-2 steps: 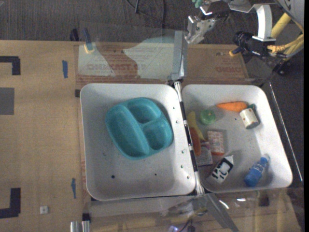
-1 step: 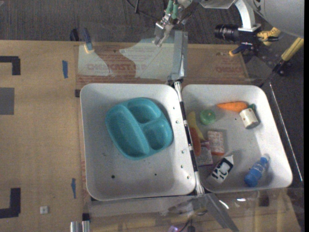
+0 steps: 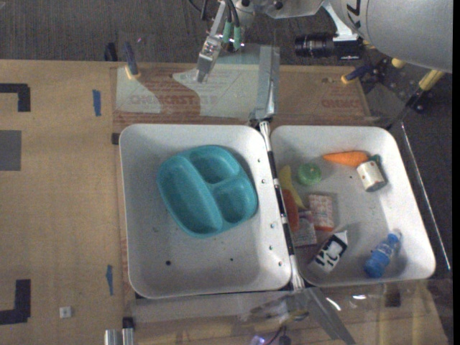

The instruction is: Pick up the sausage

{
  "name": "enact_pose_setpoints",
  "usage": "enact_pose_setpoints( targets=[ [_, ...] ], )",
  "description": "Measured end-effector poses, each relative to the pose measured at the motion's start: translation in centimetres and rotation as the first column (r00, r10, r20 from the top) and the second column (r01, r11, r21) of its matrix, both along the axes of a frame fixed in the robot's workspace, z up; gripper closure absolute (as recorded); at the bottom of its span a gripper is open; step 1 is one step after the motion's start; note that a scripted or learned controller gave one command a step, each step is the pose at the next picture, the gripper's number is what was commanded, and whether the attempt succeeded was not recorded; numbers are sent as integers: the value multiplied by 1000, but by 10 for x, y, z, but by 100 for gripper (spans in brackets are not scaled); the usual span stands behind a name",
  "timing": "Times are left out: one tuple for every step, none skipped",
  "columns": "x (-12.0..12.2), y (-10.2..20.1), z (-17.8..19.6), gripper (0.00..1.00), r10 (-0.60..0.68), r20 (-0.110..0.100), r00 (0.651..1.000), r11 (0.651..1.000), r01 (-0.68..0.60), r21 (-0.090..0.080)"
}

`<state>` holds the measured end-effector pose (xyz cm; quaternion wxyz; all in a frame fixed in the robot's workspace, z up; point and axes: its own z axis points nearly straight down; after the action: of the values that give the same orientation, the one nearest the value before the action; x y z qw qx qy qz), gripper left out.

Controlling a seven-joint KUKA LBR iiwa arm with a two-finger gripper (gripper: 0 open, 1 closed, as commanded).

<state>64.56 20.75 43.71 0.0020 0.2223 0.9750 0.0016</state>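
**Sausage waits at the wall, arm is far away**

The reddish, long, soft-looking sausage (image 3: 290, 208) lies in the right white shallow bin (image 3: 410, 192), at the nine o'clock side, close along the wall that divides the two bins. A yellow curved piece (image 3: 285, 176) is touching or almost touching its twelve o'clock end, and a flat pale packet (image 3: 323, 209) lies just beside it at three o'clock.

The gripper (image 3: 206, 54) hangs beyond the twelve o'clock rim of the left white bin (image 3: 136, 214), above the bench, well apart from the sausage. We cannot tell if the claw is spread or pressed together, and nothing shows in it. In the left bin rests a teal plastic plate with three sections (image 3: 208, 189).

We judge that the approach has not begun. To do it well, we would bring the claw toward five o'clock, over the middle of the sausage, and turn it so that it closes across the short width. The wall is the danger: one side of the claw has very little room there, so we should descend slowly and straight.
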Motion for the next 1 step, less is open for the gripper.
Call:
enact_pose_setpoints(
  targets=[
    [1, -34, 0, 100, 219, 0, 976, 976, -219, -1]
  ],
)
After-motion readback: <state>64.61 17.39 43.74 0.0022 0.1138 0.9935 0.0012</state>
